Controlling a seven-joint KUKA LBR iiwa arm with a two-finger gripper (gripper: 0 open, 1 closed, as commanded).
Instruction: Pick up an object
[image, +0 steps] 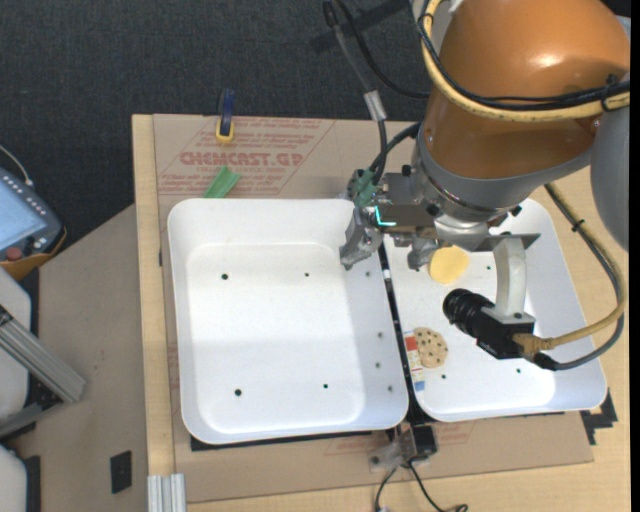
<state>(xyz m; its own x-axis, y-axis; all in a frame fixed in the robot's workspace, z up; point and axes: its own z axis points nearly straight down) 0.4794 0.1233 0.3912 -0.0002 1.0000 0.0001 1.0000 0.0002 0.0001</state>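
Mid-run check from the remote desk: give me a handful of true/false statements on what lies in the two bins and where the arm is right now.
1. A cookie with dark chips lies in the right bin. True.
2. A yellow disc lies in the left bin. False: it lies in the right bin, just beside the gripper.
3. The gripper is over the rims where the two bins meet, near their far side. True.
4. The cookie is clamped in the gripper. False: it lies on the bin floor, apart from the gripper.
5. A green strip lies on the cardboard beyond the left bin. True.
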